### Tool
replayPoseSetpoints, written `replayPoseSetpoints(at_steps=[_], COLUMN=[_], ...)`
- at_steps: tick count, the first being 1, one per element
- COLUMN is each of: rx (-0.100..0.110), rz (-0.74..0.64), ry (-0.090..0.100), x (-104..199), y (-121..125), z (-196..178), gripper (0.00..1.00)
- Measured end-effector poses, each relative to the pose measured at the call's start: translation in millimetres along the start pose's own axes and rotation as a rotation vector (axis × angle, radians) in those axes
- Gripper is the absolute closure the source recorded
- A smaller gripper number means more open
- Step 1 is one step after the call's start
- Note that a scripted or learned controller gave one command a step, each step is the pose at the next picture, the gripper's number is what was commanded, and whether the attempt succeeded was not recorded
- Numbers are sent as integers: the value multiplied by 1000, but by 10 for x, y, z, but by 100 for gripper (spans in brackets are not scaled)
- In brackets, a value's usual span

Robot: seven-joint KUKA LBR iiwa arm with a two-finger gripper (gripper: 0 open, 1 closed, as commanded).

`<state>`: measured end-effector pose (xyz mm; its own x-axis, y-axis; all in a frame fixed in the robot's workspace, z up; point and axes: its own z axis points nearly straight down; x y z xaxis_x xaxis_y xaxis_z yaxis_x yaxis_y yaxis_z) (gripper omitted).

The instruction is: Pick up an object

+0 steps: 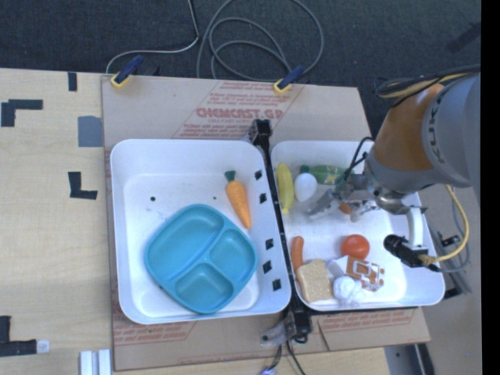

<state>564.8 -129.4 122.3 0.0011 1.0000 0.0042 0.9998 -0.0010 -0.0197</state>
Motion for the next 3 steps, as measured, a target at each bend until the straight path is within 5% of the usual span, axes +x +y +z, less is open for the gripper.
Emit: replayPoseSetpoints(at_steps=[1,2,3], rx=[-23,-22,5], rz=[-5,0,0], ry=[-4,-5,-2], x=[157,-283,-90], y=[705,433,887], z=[-108,369,187], gripper=[0,0,0])
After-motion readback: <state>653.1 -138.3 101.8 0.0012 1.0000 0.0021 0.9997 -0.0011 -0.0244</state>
